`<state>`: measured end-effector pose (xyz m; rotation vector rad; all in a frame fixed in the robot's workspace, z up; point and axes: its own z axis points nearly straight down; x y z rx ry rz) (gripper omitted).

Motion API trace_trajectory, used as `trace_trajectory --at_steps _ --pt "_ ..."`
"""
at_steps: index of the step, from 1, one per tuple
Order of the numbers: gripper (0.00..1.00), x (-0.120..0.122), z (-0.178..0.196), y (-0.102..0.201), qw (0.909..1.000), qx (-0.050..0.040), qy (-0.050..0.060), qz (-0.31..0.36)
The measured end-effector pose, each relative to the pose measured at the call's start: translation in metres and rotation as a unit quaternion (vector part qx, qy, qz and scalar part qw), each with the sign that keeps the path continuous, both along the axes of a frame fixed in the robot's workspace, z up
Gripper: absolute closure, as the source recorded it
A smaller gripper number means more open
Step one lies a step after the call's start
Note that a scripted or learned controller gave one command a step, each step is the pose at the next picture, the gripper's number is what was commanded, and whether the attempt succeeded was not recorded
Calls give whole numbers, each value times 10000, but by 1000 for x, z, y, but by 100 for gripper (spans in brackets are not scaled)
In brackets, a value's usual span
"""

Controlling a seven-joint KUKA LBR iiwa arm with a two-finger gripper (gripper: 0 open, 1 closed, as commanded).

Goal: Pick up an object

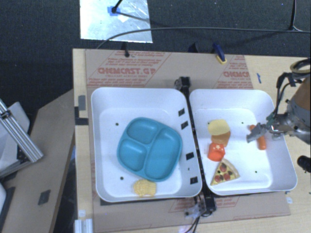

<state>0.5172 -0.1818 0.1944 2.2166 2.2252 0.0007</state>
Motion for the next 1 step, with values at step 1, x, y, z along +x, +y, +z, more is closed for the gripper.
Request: trace_trajectory --at_steps 1 --pt "0 3 -61 6 10000 7 17 -8"
